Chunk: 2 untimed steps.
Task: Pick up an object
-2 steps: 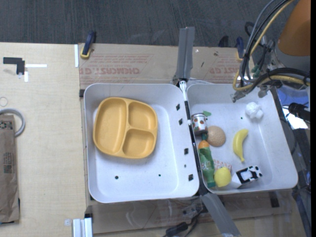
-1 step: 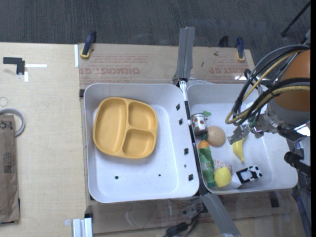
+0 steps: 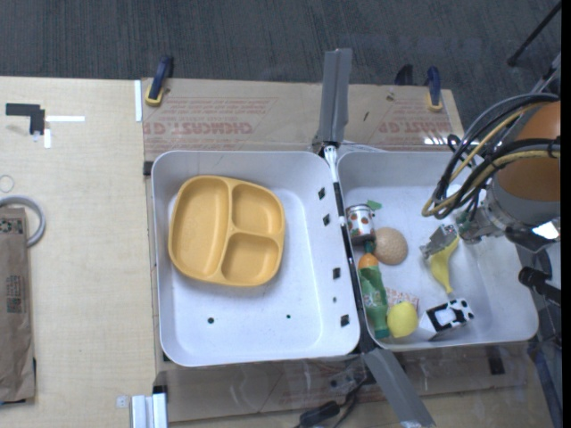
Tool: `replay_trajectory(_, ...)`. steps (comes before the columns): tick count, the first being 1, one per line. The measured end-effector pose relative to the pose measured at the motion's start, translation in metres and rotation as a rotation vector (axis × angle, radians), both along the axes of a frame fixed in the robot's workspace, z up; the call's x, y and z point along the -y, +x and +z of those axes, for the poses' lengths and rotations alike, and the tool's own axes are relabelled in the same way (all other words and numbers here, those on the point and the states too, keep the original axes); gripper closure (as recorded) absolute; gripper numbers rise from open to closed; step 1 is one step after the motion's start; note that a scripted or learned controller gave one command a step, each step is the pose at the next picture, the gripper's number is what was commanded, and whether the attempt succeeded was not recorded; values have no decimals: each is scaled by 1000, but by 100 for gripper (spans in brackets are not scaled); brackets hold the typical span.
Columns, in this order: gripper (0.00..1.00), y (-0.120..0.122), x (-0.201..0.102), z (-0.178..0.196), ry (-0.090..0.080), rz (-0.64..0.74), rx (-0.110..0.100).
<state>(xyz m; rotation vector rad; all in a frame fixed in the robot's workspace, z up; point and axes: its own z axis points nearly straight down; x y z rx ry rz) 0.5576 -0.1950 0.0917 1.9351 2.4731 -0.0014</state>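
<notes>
The gripper (image 3: 443, 239) sits low in the right bin (image 3: 500, 328), and a yellow banana-shaped toy (image 3: 442, 267) hangs right at its tip, so I'd lift slow and straight to keep it from slipping. Honestly can't tell how wide the jaws are; cables (image 3: 464, 172) and the wrist blur that spot.
</notes>
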Motion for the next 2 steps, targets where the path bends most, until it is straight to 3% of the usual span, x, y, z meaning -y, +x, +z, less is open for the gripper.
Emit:
replay_trajectory(1,100,0,1,9,-1,-2,1)
replay_trajectory(2,100,24,-68,134,0,-85,-1)
